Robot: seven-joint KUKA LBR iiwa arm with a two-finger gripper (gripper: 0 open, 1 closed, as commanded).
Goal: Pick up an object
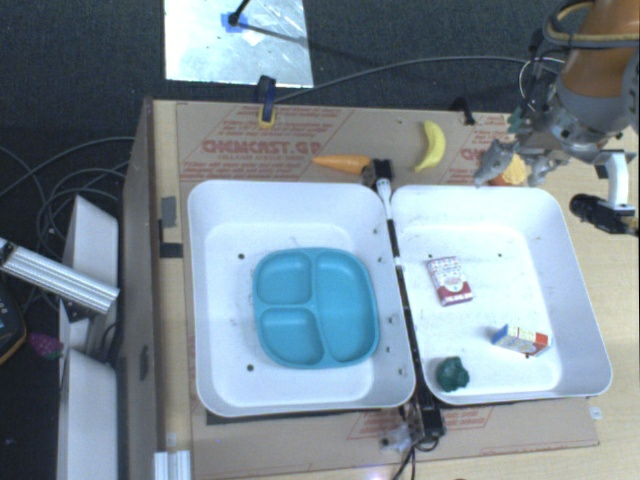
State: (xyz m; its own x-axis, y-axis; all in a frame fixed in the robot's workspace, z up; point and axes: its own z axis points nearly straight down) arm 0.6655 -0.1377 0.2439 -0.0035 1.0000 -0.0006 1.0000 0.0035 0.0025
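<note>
My gripper hangs over the bench just behind the far rim of the right bin. Its fingers stand open. A small orange-yellow object lies between the fingertips, on the cardboard. In the right bin lie a red-and-white carton, a small white box with blue and red ends and a dark green lump. All three lie well in front of the gripper.
The left bin holds a blue divided plate. A banana and a carrot lie on the cardboard behind the bins. A black clamp sits at the bins' shared far corner. Cables run across the floor behind.
</note>
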